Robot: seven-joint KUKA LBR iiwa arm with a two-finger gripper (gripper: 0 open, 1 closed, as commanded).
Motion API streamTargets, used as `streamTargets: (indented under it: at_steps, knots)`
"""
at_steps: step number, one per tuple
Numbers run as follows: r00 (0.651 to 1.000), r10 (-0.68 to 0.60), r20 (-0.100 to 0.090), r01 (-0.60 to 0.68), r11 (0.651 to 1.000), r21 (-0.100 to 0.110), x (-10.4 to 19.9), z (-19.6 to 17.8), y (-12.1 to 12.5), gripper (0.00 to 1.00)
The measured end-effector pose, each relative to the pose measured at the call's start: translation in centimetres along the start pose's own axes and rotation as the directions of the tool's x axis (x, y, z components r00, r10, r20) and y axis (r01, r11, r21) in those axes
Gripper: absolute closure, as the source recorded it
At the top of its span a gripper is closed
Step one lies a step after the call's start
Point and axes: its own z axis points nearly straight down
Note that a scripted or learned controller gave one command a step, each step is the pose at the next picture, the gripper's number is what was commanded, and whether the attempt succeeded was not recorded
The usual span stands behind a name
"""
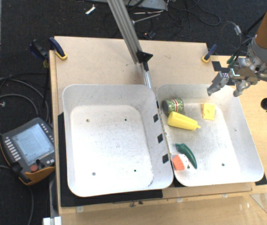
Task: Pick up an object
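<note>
The right bin point(236, 149) holds a green can point(174, 105) lying on its side, a yellow squeeze bottle point(183, 122) just below it, a small yellow block point(209, 111) to their right, and a green pepper-shaped piece point(187, 154) beside a small orange-and-white piece point(179, 162) near the front. My gripper point(227, 85) hangs above the bin's far right rim, up and right of the yellow block. Its two fingers are spread apart with nothing between them.
The left bin point(107, 139) sits beside the right one. A slanted metal pole point(126, 27) crosses above the bench toward the bins' shared edge. Clamps point(57, 48) sit at the bench's far corners. A teach pendant point(27, 146) lies on the floor at left.
</note>
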Motion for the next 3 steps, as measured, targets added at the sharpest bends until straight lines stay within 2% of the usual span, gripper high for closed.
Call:
streamTargets:
  at_steps: [1, 2, 3]
  knots:
    - [1.0, -0.001, 0.001, 0.001, 1.0, -0.005, 0.0, -0.3, 0.1, 0.0]
    - [1.0, 0.0, 0.0, 0.0, 1.0, 0.002, 0.4, 6.0, 0.6, 0.0]
    - [1.0, 0.003, 0.001, -0.003, 1.0, 0.0, 0.0, 10.4, 0.5, 0.0]
